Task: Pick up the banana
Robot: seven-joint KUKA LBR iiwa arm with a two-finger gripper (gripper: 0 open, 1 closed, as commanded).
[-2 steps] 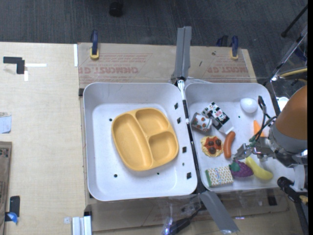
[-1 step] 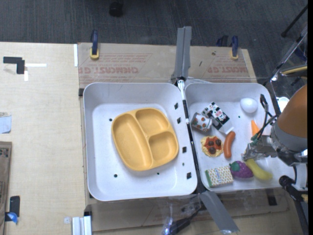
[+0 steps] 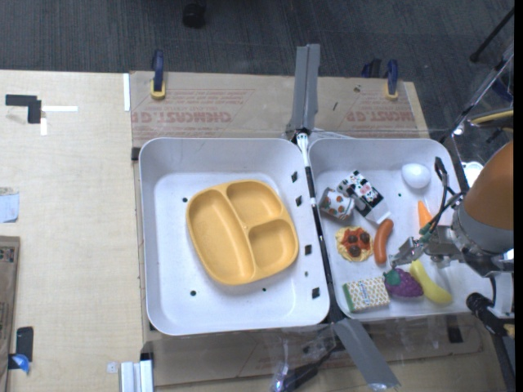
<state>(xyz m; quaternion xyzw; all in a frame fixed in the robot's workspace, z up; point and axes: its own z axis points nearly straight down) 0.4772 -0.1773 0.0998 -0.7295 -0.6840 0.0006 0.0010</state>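
- The banana [image 3: 431, 284] lies in the right bin [image 3: 372, 149], near its front right corner, just beside the purple toy [image 3: 403, 283]; it rests on the bin floor, not lifted.
- Left bin [image 3: 155, 243]: holds the yellow divided plate [image 3: 242, 232], well apart from the banana.
- Right bin, left to right: a grey can [image 3: 336, 205], a black-and-white block [image 3: 360, 190], a pizza slice toy [image 3: 355, 242], a green-edged cracker box [image 3: 365, 294], a hot dog [image 3: 382, 242], a white egg [image 3: 415, 175] and a carrot [image 3: 423, 215].
- The gripper [image 3: 413, 252] sits low, just above the banana's upper end; whether it is released or clenched cannot be told.
- Progress judgement: the approach looks made; a confirmed grasp and the lift remain.
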